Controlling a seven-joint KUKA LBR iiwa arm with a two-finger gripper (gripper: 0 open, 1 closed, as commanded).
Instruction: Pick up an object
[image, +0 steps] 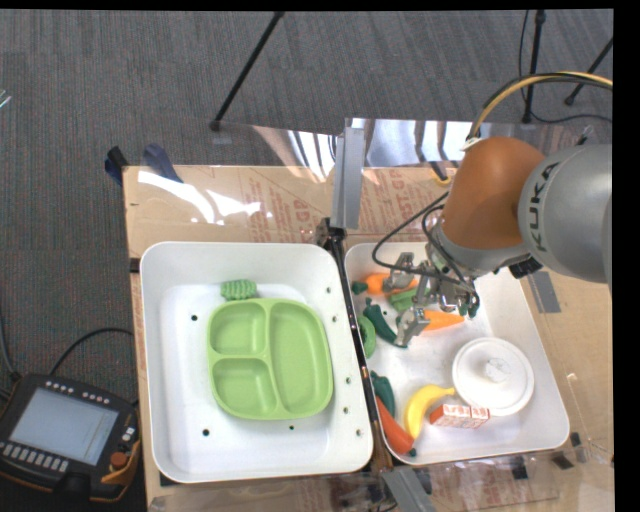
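The chief risk here is a cluttered grasp. The gripper (425, 305) hangs low over the upper left part of the right white bin (548, 400), where several small toy foods crowd together: a small orange carrot-shaped toy (443, 321) just beside the fingertips, a second orange piece (375, 284) near the bin's top left corner, and dark green pepper-like pieces (380, 325) along the left wall. With things packed this close, the fingers could land on top of a piece rather than on either side of it, pinch two at once, or nudge one away toward the wall. The smooth, rounded toys look likely to squirt out of a shallow pinch.

The grey arm with its orange band (490, 195) reaches in from the right, wrist bent downward so the gripper points into the bin. Its metal fingers appear parted a little, and nothing can be seen held between them, though cables and the mechanism obscure the tips, so this is a judgement.

Lower in the same bin, well apart from the gripper, sit a round white lidded bowl (492, 375), a yellow toy banana (425, 405) and a small red and white carton (460, 416). In the left white bin (160, 300) lies a light green divided plate (270, 358) with a small green ridged toy (238, 290) at its upper edge.
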